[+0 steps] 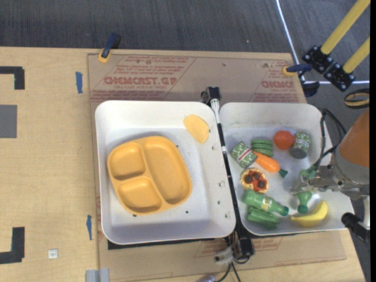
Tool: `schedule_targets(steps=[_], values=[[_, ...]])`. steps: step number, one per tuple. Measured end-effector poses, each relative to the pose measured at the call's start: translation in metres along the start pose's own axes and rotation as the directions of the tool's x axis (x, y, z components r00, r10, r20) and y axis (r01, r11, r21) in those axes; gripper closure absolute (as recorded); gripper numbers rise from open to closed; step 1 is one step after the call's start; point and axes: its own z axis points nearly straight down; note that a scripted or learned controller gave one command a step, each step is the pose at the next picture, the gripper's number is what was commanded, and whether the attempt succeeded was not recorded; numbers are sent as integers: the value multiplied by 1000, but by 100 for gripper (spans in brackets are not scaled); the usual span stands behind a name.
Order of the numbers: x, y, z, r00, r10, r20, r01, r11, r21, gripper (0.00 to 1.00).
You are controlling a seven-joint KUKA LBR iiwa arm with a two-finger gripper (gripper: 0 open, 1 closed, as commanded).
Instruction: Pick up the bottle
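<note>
Nearest the camera, along the front wall of the right bin (276, 111), a green bottle (265, 203) is seen lying on its side, with a second green item (262, 217) pressed just beside it toward the bin's front edge. A yellow banana (312, 214) is found to the right of them, near the front right corner. Just behind the bottle, a small pizza slice (255, 180) is laid flat, and a carrot (268, 163) is set at a slant behind that. Farther back, a green-and-white carton (241, 153), a green cucumber (262, 145), a red tomato (284, 139) and a small can (301, 145) are scattered.

The gripper (305, 184) is lowered into the right side of this bin, between the can and the banana, and well apart from the bottle. Green is seen at and below its tip, but what that is cannot be made out. Whether the fingers are apart or together cannot be told. The grey arm (352, 178) with its orange band (359, 143) is seen entering from the right.

In the left bin (117, 113), a yellow divided tray (149, 173) is placed near the middle, and a yellow chip (197, 127) is laid toward the back right corner.
</note>
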Motion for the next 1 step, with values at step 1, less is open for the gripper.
schedule_targets(steps=[1], values=[[58, 14, -93, 932, 362, -1, -362, 932, 5, 100]])
